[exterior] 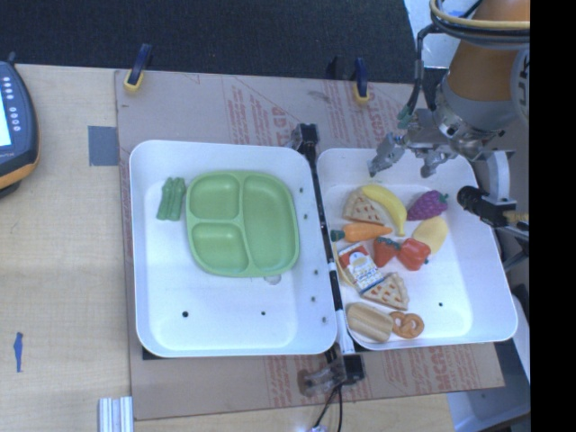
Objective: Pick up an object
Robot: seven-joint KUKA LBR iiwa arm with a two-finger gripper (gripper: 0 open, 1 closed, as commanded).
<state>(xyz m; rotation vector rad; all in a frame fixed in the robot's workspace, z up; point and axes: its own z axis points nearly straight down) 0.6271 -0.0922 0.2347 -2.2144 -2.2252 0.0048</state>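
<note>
Matte wooden bench [63,241]; splayed-open metal tool [409,156] above curved glossy plastic banana [389,203]

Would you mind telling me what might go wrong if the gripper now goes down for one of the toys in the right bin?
1. The banana, pizza slice and carrot lie touching in a tight cluster, so the open gripper may nudge or catch two at once.
2. The gripper hovers near the right bin's far rim; a straight descent could strike the wall instead of a toy.
3. The grapes look rounded and may slip out.
</note>
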